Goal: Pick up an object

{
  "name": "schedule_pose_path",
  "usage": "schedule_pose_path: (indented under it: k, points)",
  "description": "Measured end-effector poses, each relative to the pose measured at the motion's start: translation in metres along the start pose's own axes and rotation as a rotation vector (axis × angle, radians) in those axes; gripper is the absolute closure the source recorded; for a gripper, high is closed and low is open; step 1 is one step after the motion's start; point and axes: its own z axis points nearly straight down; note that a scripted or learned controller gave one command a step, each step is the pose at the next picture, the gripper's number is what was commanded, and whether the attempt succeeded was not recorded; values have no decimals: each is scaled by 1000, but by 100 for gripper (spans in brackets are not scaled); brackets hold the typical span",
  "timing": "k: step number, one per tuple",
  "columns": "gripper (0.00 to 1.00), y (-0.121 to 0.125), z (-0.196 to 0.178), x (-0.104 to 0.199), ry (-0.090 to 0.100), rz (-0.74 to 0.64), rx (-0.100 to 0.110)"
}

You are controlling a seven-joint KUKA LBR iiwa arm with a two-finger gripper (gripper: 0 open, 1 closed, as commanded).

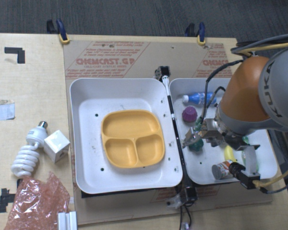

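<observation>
One small teal object [196, 145] in the right bin [264, 143] sits at my pincer [192, 139], whose state I cannot tell; it looks light, hard, maybe slippery, so I'd pinch its middle.

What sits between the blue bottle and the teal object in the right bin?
The purple ball lies between the blue bottle and the teal object, on the right bin floor in the camera view.
</observation>
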Motion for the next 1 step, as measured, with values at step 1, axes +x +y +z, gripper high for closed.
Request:
schedule_pose_path:
  k: [1]
  points:
    - [0,0,0,0,0,0,0]
